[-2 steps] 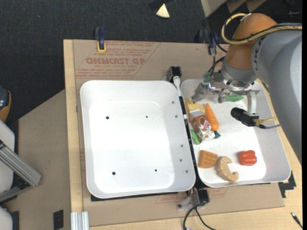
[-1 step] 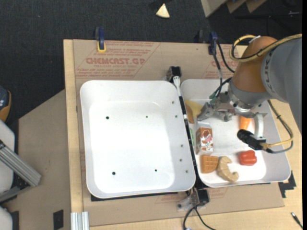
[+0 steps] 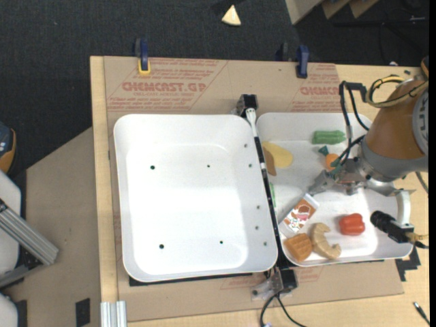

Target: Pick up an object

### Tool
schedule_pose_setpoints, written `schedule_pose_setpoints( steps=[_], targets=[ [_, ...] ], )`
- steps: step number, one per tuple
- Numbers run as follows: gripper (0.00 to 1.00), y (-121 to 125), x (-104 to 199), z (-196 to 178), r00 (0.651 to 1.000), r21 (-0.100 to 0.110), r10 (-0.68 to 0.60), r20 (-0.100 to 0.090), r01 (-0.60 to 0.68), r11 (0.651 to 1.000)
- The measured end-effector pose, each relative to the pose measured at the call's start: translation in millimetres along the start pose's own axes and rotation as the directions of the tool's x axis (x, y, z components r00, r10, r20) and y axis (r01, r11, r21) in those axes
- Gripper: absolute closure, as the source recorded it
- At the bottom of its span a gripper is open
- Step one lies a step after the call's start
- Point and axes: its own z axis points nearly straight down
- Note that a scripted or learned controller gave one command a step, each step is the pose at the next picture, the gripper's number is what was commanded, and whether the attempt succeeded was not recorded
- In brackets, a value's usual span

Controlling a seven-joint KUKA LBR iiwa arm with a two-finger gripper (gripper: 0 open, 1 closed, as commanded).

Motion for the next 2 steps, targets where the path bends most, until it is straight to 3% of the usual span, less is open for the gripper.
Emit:
schedule_pose_setpoints(
  steps=[1,2],
  targets=[
    [0.0,-19.9,5.6,-155.2,1.0,-0.023,-0.008,0.004,0.008,1.0],
    [0.0,100.4,44.1,-90.2,1.0,-0.013,-0.015,0.0,0.015,1.0]
  ],
)
